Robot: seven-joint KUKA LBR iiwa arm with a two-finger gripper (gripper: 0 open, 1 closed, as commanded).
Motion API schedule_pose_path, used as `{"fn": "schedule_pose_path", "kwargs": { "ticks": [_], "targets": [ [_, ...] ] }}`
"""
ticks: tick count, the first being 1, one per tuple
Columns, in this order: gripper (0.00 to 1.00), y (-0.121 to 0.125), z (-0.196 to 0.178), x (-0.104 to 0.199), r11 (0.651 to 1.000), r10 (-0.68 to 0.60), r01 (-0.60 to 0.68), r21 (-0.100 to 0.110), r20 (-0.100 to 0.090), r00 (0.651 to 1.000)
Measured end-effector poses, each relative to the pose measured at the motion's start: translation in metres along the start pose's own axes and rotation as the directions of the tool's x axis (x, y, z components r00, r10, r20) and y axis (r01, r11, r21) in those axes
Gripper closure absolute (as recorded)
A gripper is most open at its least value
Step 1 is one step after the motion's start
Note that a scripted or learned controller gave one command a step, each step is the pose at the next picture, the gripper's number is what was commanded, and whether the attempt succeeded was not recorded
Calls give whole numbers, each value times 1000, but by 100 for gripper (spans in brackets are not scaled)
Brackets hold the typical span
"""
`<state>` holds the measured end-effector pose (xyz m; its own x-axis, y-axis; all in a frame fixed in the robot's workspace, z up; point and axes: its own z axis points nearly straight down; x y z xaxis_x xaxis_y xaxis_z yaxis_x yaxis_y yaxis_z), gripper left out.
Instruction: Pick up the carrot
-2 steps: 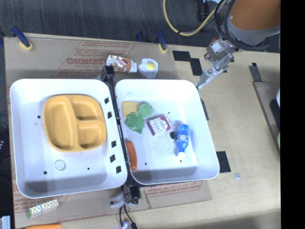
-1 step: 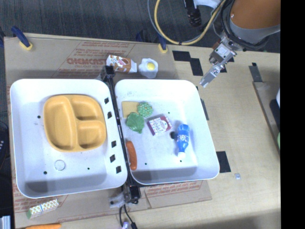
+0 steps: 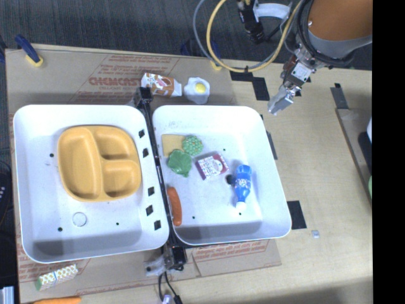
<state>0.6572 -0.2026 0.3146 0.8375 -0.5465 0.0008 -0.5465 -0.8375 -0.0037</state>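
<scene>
The carrot (image 3: 174, 206), a small orange stick, lies in the right bin (image 3: 266, 170) against its left wall, near the front corner. My gripper (image 3: 278, 104) hangs above the bench just outside the right bin's back right corner, well away from the carrot. It points down and to the left, and nothing shows in it.
The right bin also holds a yellow slab (image 3: 169, 143), two green pieces (image 3: 181, 162), a red packet (image 3: 211, 166) and a blue bottle (image 3: 241, 183). A yellow divided tray (image 3: 98, 163) sits in the left bin (image 3: 25, 170). A small carton (image 3: 158, 84) and a white-and-yellow item (image 3: 197, 88) lie behind the bins.
</scene>
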Motion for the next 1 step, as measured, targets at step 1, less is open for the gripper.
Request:
{"fn": "schedule_pose_path", "kwargs": {
  "ticks": [1],
  "targets": [
    [100, 5, 6, 4, 983, -183, 183, 1, -1, 983]
  ]
}}
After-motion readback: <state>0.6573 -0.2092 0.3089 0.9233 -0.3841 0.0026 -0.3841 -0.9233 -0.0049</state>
